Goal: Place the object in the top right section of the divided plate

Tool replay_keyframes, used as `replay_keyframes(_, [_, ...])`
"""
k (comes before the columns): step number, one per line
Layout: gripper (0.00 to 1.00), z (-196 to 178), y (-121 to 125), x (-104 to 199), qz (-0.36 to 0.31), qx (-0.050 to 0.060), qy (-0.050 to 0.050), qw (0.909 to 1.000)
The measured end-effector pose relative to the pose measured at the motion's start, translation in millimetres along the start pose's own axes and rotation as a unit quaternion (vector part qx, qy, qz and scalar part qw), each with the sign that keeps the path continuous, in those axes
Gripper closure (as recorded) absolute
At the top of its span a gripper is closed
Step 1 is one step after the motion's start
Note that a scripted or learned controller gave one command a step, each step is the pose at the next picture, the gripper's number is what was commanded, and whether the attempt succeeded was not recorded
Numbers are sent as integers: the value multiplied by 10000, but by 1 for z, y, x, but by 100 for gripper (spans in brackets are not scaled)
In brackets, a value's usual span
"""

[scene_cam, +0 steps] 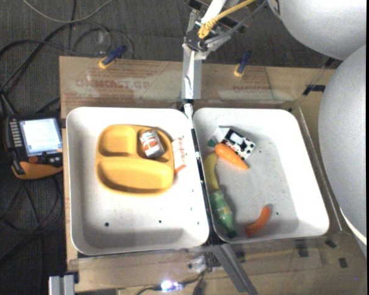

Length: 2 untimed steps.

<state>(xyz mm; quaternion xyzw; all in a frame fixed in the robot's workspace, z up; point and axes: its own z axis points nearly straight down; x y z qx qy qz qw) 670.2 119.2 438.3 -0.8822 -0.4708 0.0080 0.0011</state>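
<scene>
Can sits in the plate's top right section, gripper up and away!

The small red-and-white can (150, 144) lies tilted in the upper right compartment of the yellow divided plate (126, 174), which rests in the left bin (111, 220). Right of the plate, the other bin (289, 165) holds a carrot (232, 157), a black-and-white item (238, 141), a banana (211, 171), a green item (221, 208) and an orange piece (259, 220). The gripper (189, 85) hangs above the plate's far side, beyond the bins; whether it's apart or together, can't tell.

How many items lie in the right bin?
5: a black-and-white toy at the back, carrot against it, banana by the left wall, green item below, sausage in front.
</scene>
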Motion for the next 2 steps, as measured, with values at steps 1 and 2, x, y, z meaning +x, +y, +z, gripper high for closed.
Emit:
replay_keyframes(1, [100,10,-32,46,868,-9,36,9962])
replay_keyframes(2, [100,7,-60,81,1594,-13,41,9872])
